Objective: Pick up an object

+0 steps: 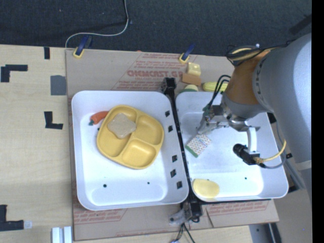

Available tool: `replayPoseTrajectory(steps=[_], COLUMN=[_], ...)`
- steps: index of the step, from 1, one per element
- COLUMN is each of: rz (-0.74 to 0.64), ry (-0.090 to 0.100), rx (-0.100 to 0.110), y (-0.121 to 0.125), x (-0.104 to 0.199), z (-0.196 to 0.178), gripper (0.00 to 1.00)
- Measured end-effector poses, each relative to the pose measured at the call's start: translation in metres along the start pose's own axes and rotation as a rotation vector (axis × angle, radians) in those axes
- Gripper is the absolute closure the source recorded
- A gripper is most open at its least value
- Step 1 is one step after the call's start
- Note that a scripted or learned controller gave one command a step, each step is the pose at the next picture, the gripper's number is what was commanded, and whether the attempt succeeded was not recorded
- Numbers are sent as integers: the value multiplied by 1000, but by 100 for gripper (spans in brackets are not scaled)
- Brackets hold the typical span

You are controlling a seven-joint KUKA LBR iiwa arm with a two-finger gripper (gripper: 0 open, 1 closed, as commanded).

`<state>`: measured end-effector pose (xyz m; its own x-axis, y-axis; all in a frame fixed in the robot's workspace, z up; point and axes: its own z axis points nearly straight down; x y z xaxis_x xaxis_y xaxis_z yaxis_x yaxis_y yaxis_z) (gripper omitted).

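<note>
**Inspector A:** White plastic is noted for both bins. The right bin (273, 184) sits right of centre in the frame, and the gripper (208, 127) is seen low inside its upper left part. The likeliest target, a small checked packet (198, 145), lies on the bin floor just below and left of the fingertips.

**Inspector B:** Is the packet held?

**Inspector A:** That cannot be confirmed. Nothing is seen between the fingers, and whether they stand wide or narrow cannot be told from this angle. The packet is judged flat and light, so a clean pick would call for the fingers to be centred over it and lowered fully to the floor before closing; a glancing closure would probably just slide it.

**Inspector B:** Surroundings and obstructions?

**Inspector A:** A pale yellow oval object (205, 188) is recorded at the bottom left corner of the same bin, well apart from the packet. The divider (178, 135) between the bins stands near the packet's left side and could crowd one finger. In the left bin (83, 151), a yellow sectioned tray (139, 146) holds a tan slice (121, 125), with an orange item (98, 117) just beside its upper left edge. A tan block (192, 75) is logged beyond the bins, upper centre.
</note>
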<state>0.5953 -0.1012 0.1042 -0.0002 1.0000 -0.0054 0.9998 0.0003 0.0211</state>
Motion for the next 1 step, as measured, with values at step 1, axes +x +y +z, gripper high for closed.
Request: replayPoseTrajectory(steps=[1], rz=[-1], ry=[2], rx=[7], y=[-2], x=[1], z=[3], gripper=[0])
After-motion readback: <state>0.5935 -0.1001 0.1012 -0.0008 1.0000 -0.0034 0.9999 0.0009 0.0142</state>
